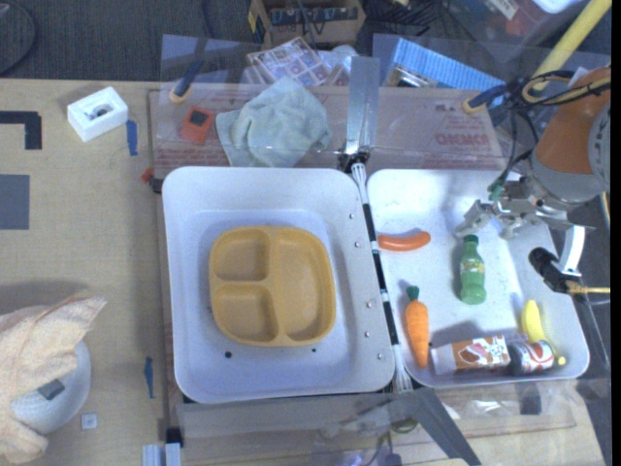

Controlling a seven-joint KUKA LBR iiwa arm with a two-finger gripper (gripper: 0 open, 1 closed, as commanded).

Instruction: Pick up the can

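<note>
Nearest lay the can (495, 354) on its side, banana (533, 319) and carrot (416, 328) flanking; green bottle (472, 271) farther; hand (503, 213) beyond, fingers spread wide, holding nothing.

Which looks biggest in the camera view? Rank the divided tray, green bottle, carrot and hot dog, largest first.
1. divided tray, by far the largest.
2. carrot and green bottle: too alike in apparent length to rank.
3. hot dog, smallest.
</note>
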